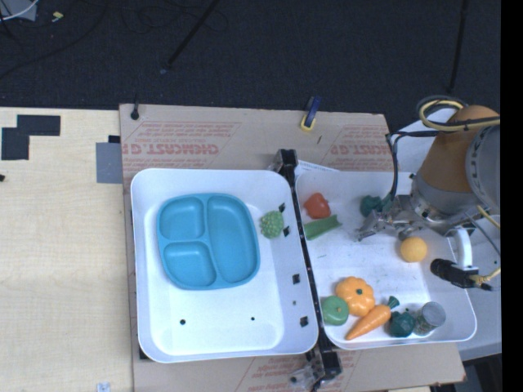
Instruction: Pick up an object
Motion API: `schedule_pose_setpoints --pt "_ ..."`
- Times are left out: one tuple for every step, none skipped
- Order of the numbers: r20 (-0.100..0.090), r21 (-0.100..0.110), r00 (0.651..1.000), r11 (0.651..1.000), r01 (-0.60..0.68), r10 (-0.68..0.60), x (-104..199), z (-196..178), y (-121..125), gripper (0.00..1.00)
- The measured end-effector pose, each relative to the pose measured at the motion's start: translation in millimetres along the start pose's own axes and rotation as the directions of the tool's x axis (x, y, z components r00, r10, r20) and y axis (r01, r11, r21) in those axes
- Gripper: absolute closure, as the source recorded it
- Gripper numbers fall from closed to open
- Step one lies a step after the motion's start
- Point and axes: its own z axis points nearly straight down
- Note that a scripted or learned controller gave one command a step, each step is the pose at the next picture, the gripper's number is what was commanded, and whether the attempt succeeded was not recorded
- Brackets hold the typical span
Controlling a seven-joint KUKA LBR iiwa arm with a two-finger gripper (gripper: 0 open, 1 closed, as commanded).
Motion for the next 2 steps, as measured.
schedule_pose_setpoints --pt "0.000 0.001 1.000 1.000 0.000 0.000 -1 -10 0 1.00" --pt "0.002 -0.005 1.000 1.000 -0.001 0.001 -9 -66 -2 1.00"
